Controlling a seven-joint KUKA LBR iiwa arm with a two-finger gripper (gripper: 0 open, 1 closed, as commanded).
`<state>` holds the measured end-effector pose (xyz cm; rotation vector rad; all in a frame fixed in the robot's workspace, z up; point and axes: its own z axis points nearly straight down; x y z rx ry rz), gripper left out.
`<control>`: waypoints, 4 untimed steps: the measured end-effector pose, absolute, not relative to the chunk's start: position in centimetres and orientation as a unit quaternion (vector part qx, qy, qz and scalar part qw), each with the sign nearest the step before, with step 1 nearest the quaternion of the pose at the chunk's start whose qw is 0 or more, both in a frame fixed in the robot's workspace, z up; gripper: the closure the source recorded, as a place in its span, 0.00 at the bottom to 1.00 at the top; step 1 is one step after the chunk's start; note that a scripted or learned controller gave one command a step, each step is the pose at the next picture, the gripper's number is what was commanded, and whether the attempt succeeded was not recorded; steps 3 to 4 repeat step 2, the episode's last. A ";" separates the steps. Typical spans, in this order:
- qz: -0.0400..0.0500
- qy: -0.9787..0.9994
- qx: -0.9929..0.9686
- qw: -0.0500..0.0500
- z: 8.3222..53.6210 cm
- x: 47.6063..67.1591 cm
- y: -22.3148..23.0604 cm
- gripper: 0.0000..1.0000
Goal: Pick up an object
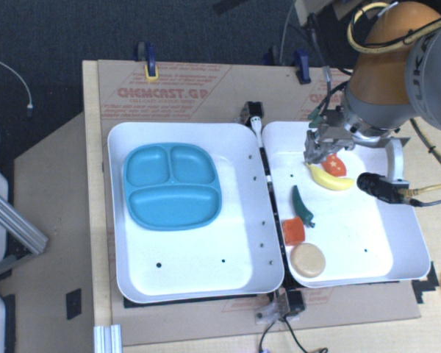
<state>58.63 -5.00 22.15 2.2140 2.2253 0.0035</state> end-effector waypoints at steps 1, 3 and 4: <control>0.001 0.708 0.706 0.001 21.6 59.6 0.8 1.00; 0.001 0.709 0.706 0.001 20.9 61.0 5.3 1.00; 0.001 0.709 0.706 0.001 20.9 61.0 5.3 1.00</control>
